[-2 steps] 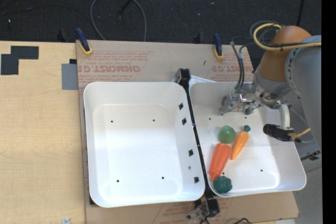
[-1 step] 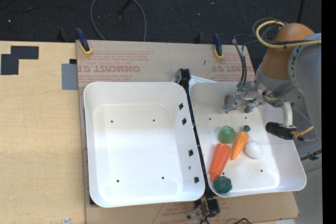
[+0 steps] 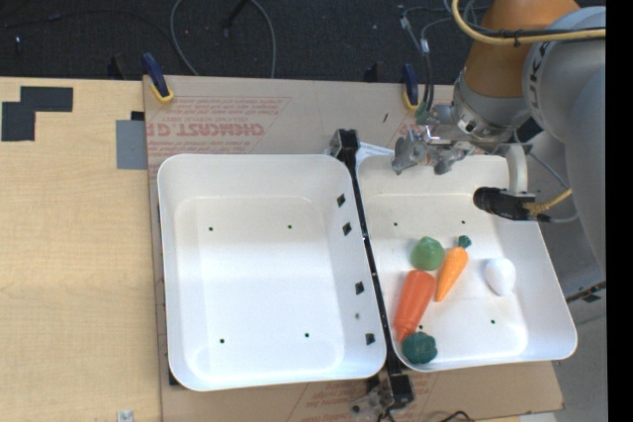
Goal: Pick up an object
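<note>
Approach step: we see the gripper [image 3: 427,151] poised over the far rim of the right bin [image 3: 534,336], toward 12 o'clock, holding nothing; whether it is released or clenched we cannot tell. The candidates lie at the bin's 6 o'clock: large carrot [image 3: 412,301], small carrot [image 3: 450,272], green ball [image 3: 428,253], white egg [image 3: 498,275]. We judge the next move a descent toward 6 o'clock. The egg has open floor around it; the large carrot lies near the divider beside the left bin [image 3: 178,212]
</note>
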Robot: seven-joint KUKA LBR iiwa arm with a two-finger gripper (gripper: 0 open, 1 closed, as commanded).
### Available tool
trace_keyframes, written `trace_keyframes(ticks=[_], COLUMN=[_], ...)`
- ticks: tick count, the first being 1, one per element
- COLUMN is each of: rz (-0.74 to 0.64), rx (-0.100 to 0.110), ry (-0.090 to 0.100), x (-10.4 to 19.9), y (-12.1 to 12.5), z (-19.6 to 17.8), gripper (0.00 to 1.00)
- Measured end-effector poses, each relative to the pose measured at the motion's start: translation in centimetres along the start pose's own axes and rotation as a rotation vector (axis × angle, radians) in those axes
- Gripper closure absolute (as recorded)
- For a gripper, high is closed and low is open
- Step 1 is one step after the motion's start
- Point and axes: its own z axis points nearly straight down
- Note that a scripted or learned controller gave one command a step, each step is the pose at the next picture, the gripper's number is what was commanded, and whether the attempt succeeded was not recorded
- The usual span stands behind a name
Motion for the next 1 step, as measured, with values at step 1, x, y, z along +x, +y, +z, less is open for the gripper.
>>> trace_keyframes(ticks=[1], rz=[-0.003], rx=[0.009], ry=[0.002], x=[12.75], y=[-0.25], z=[0.56], gripper=[1.0])
